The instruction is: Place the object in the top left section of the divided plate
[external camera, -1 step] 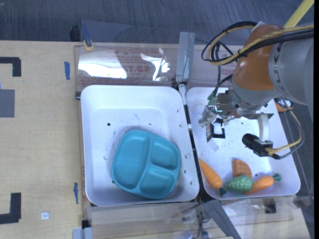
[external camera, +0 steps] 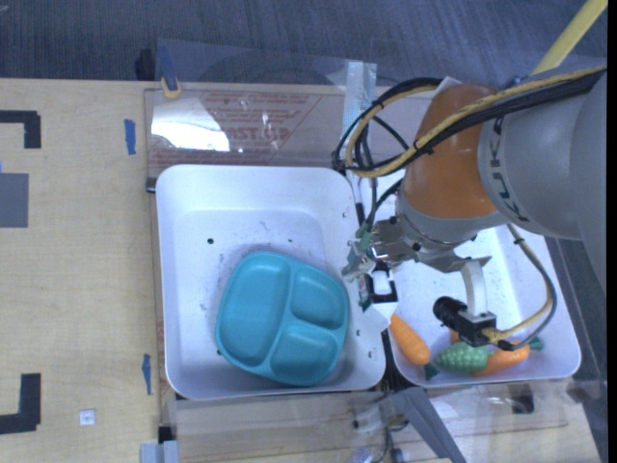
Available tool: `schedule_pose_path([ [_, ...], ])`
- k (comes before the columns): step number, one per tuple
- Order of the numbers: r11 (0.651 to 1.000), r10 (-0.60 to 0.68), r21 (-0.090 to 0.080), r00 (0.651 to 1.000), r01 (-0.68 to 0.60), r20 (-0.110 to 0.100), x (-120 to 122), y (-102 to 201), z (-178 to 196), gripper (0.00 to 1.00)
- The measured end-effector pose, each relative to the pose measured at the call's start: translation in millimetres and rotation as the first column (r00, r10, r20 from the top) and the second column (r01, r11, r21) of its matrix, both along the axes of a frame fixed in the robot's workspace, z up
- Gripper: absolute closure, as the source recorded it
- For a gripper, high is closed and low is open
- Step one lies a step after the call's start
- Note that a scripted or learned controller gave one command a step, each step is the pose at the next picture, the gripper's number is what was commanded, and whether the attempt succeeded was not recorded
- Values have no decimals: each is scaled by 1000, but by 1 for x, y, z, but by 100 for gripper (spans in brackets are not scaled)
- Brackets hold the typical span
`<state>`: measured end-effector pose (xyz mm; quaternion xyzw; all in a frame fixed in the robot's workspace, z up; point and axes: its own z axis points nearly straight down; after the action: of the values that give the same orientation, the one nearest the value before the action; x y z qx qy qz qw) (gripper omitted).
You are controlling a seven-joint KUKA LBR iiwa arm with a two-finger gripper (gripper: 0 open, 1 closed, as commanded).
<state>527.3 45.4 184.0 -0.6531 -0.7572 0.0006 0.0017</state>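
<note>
Claw [external camera: 367,276] hangs at bins' shared rim, fingers unclear.

Two bins sitting side by side on the bench

The divided plate [external camera: 282,329] is lying in the left bin [external camera: 183,258], toward its 6 o'clock edge. At the plate's 3 o'clock, in the right bin [external camera: 564,350] (near its 6 o'clock rim), a carrot [external camera: 409,340], a corn cob [external camera: 463,357] and a second carrot [external camera: 509,357] are lying close together.
</note>
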Motion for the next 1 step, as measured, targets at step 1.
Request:
schedule_pose_path([
  [1,1000,23,-1,1000,-23,3,9,43,0,100],
])
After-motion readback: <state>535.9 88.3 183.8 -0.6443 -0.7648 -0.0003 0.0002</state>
